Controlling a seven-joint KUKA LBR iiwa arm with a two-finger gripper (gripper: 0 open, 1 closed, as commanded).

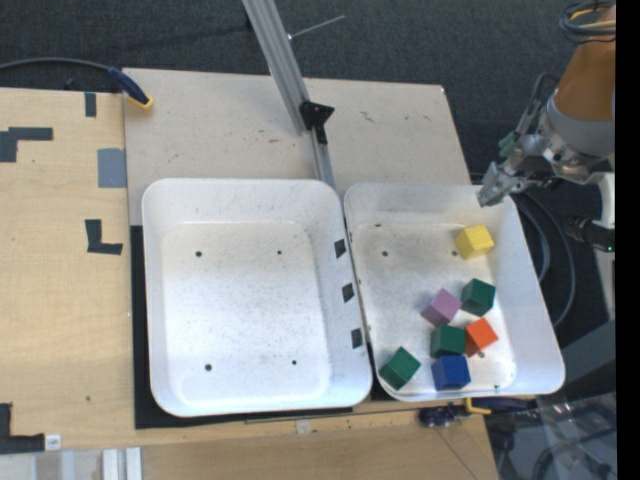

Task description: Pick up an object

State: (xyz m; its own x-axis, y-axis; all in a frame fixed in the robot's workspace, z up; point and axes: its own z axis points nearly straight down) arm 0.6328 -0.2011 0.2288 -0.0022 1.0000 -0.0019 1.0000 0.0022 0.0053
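Here the claw (493, 190) hangs at the right bin's (530, 268) far rim, grip state indiscernible; best to centre squarely over the isolated yellow cube (474, 240) before descending.

Pale wooden bench (60, 298) over dark, possibly carpeted floor (420, 18).
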